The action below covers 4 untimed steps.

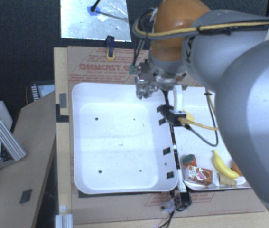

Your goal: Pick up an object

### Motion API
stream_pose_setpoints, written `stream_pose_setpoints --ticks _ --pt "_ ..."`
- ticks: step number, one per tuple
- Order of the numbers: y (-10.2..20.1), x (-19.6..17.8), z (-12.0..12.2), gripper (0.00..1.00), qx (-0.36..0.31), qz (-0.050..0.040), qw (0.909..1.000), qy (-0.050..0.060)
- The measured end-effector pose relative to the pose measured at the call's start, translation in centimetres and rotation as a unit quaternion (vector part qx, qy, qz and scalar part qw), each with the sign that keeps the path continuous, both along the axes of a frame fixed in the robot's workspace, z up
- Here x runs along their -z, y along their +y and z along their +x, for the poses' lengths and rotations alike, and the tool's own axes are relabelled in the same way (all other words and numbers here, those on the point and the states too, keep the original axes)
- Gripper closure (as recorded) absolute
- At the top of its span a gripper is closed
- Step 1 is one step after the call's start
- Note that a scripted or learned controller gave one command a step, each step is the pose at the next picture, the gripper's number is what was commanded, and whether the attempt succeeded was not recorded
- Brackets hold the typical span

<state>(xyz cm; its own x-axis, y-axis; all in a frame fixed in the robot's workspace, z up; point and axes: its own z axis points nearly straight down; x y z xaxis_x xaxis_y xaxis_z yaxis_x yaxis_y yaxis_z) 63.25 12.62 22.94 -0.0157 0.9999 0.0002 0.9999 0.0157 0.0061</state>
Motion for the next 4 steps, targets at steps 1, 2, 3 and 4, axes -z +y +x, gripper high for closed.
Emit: stream_pose_setpoints --ticks 1,2,3,4 --pt "0.0 -1.1 0.1 1.00 -0.003 -0.0001 1.0000 -0.001" --pt "2.1 8.5 3.6 1.00 0.005 -0.0004 1.0000 0.004" --pt "7.4 -1.1 3.7 1.00 0.003 0.0025 1.0000 -0.003" --pt "11.1 7.8 -5.2 1.00 0.004 -0.0004 1.0000 0.008"
